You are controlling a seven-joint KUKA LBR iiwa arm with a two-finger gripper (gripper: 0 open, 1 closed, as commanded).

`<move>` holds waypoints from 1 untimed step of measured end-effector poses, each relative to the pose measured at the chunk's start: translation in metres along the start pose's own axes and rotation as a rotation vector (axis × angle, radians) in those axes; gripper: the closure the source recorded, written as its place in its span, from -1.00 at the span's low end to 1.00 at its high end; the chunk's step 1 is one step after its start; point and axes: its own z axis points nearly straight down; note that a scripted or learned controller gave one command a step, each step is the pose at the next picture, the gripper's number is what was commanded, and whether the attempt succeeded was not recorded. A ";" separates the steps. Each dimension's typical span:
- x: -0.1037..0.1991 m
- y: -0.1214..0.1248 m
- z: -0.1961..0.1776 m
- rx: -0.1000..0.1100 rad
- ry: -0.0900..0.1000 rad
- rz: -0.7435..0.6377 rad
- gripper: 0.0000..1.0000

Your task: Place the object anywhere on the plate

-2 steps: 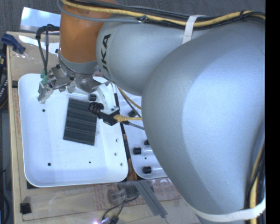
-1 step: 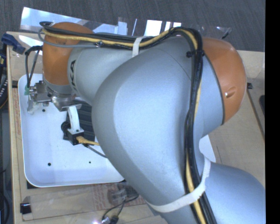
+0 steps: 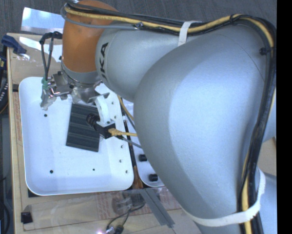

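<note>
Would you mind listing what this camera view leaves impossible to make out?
- Right bin: mostly covered by the arm; just a corner shows.
- Plate and object: cannot be identified.
- Gripper: its fingers lie under the wrist and dark ribbed part, so their state is unreadable.
- Left bin: upper right part hidden by the wrist.

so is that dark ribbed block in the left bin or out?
In. The dark ribbed block lies flat on the left bin's floor, below the gripper.

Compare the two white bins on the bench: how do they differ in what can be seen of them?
The left bin shows nearly its whole floor, while the right bin shows a narrow strip beside the arm. The left bin has a dark ribbed rectangular object lying in it; the right bin's visible strip shows small dark spots. Both are shallow, white and sit side by side.
</note>
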 end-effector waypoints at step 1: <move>0.033 -0.011 0.061 0.004 -0.001 -0.022 -1.00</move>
